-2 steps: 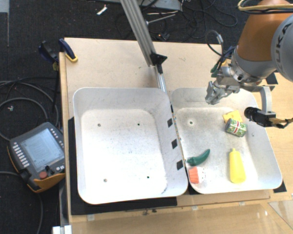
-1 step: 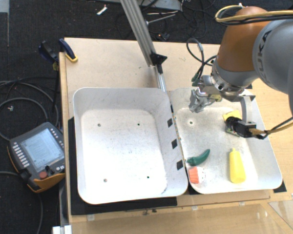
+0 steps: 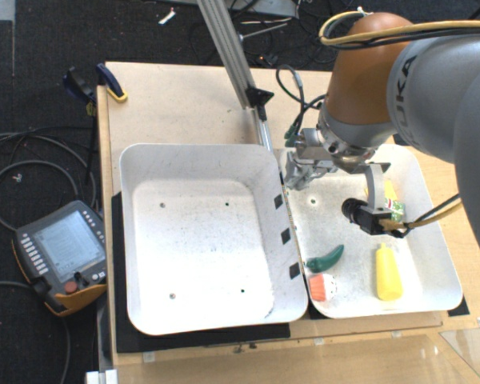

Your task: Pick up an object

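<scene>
The right bin (image 3: 432, 294) holds a green curved object (image 3: 326, 256), a small orange and white object (image 3: 320, 288) and a yellow bottle (image 3: 388, 272) along its near side. Another yellow and green item (image 3: 393, 201) lies further back, partly hidden by a black part mounted on the wrist. My gripper (image 3: 302, 170) hangs over the far left corner of the right bin, close to the wall shared with the left bin. It is well away from the objects, and I see nothing in it.
The left bin (image 3: 200, 230) lies beside the right one. A slanted metal rail (image 3: 228, 42) runs down to the bins' far edge. A teach pendant (image 3: 60, 250) lies on the floor at the left, among cables.
</scene>
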`<state>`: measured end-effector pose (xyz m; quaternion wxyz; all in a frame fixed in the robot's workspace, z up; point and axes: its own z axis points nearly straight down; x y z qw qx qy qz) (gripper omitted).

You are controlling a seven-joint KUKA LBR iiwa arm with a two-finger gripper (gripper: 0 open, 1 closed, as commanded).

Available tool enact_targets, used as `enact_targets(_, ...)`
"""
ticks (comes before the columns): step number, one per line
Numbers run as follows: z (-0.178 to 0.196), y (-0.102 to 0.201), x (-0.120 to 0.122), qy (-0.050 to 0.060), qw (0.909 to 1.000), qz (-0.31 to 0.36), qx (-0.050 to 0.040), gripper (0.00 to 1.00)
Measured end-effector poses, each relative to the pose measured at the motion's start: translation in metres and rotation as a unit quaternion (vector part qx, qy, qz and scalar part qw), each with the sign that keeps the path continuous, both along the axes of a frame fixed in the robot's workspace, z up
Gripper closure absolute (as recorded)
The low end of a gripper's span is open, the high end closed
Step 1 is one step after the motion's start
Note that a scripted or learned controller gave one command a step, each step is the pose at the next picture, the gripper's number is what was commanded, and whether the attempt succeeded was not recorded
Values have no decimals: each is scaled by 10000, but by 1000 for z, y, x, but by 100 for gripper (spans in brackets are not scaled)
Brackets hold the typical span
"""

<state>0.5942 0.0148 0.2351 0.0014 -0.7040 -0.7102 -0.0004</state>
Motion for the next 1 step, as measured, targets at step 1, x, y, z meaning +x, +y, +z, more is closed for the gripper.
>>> enact_targets(1, -2, 56, -30, 11, 10000, 0, -3, 100)
